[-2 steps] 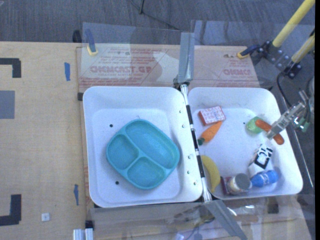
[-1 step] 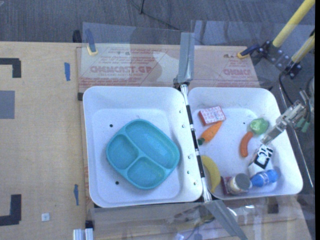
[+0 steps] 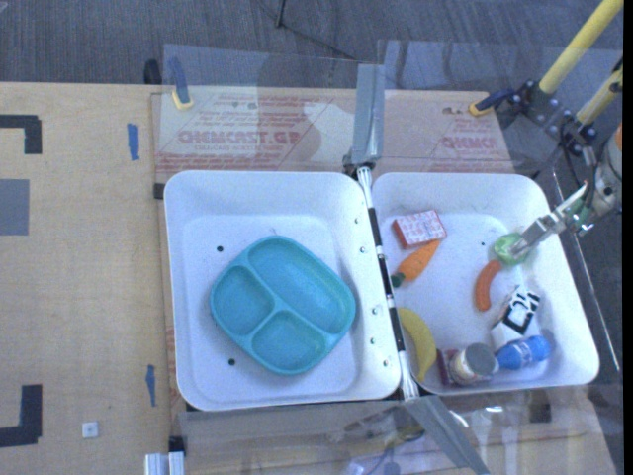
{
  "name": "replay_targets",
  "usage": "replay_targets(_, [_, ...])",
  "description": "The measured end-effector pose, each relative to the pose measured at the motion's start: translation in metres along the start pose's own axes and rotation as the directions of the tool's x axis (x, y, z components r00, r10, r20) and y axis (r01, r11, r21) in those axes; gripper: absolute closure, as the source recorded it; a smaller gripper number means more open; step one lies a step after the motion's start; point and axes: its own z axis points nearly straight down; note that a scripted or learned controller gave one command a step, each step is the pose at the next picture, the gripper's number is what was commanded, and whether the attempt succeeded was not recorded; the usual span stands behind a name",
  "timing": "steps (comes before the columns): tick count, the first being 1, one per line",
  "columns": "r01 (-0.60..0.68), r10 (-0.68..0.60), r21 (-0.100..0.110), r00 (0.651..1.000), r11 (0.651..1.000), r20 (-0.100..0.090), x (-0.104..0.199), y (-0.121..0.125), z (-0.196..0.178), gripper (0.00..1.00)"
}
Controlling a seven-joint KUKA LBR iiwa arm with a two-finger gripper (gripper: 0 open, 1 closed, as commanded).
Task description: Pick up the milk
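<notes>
Camera view: a slanted look down on a wooden desk [image 3: 79,295] carrying two shallow white bins side by side.
Left bin [image 3: 198,201]: holds a teal divided plate [image 3: 283,305], lying flat near the middle.
Right bin [image 3: 465,191]: holds the small items.
Milk [image 3: 516,315]: a white carton with black markings, lying tilted in the lower right part of the right bin, just above a blue bottle [image 3: 524,352] and near a round-topped can [image 3: 473,362].
Other items: a red patterned box [image 3: 418,229] in the upper left of the right bin, a carrot [image 3: 415,262] just below it, a banana [image 3: 419,340] along the left wall, an orange curved piece [image 3: 485,284] left of the milk.
End effector [image 3: 539,234]: reaches in from the right edge over the upper right part of the right bin, its tip at a green round object [image 3: 509,248].
Finger state: cannot tell whether apart or together.
Milk relative to end effector: the carton lies below the tip, nearer the front of the bin, apart from it, with the orange piece to the side between them.
</notes>
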Motion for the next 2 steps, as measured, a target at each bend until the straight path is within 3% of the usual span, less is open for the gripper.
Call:
replay_targets(1, [0.171,-0.171,0.001,0.985,0.985,-0.004,-0.0078,-0.0405,0.1060,0.00])
replay_targets(2, [0.171,-0.171,0.001,0.985,0.985,-0.004,-0.0082,-0.0408,0.1059,0.00])
